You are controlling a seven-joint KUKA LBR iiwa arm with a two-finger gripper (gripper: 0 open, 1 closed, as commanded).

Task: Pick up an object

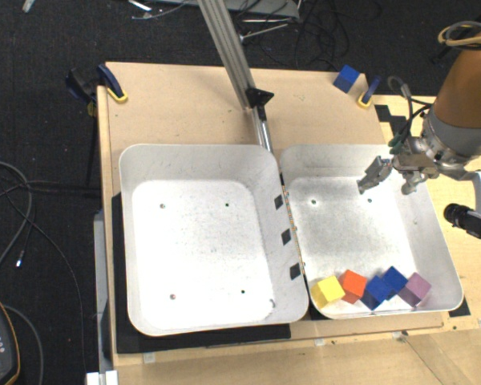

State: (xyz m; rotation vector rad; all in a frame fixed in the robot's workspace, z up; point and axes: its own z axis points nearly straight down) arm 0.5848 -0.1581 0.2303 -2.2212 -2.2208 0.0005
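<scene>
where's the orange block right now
The orange block sits near the front edge of the right bin, touching the yellow block on its left and the blue block on its right.

Even, bright overhead light; white bins (200, 239) near overexposed (mild glare), shadows soft and short; floor (40, 215) dark; focus slightly soft, grainy.

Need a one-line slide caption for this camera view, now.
Gripper hovers open above the right white bin; yellow, orange, blue and purple cubes line its near edge.
</scene>
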